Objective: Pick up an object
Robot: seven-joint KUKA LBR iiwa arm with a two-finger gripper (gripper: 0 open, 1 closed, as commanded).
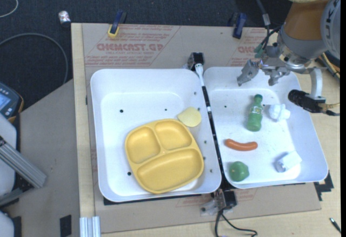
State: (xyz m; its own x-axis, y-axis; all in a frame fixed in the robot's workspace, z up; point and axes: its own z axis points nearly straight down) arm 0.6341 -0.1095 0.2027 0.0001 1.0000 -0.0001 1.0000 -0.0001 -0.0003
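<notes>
Gripper [258,72] hangs above the right bin [308,139], fingers spread, holding nothing; green bottle [254,114] lies unpicked below.

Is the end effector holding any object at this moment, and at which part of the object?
Nothing is held. The end effector hangs open over the right bin's far edge, above the green bottle.
</notes>
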